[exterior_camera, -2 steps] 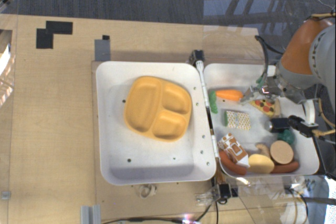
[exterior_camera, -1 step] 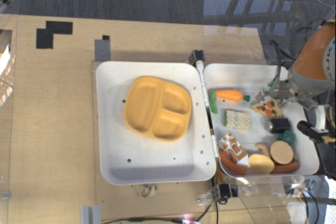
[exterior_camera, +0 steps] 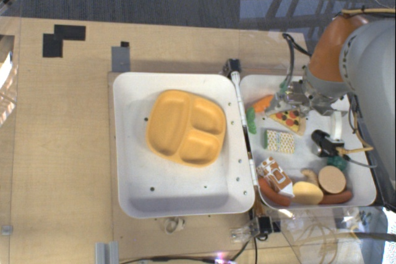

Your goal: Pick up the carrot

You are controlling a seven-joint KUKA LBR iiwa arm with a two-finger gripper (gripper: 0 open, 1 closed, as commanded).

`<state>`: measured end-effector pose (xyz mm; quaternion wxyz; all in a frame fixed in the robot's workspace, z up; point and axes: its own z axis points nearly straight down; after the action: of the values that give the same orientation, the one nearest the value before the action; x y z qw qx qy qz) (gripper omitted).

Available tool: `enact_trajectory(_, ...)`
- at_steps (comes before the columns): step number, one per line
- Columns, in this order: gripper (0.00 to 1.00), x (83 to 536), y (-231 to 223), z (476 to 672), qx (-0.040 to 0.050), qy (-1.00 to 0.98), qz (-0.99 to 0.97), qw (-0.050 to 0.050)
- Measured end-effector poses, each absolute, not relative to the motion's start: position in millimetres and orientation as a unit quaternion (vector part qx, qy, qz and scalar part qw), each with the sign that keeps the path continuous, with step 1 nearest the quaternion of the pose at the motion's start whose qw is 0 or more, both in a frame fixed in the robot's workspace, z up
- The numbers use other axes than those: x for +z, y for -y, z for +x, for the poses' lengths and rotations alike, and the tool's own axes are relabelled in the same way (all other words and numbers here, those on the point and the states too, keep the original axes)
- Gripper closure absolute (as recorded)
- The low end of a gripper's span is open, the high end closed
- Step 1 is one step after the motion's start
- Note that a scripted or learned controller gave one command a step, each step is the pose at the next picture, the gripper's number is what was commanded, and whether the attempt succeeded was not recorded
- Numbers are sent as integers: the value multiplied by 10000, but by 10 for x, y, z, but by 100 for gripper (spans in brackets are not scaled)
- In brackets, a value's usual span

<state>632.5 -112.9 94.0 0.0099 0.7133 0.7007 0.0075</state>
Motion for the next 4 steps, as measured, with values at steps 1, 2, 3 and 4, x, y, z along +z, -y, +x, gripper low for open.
enact_trajectory(1, 0, 940, 832, 6277, 59, -6822, 7310, 107)
enact_trajectory(2, 100, 1113, 855, 6326, 96, -6841, 7292, 174)
enact_trajectory(3, 0, 1098, 853, 6317, 84, -6844, 7288, 162)
enact_trajectory(4, 0, 958, 909, 6381, 97, -5753, 8179, 94)
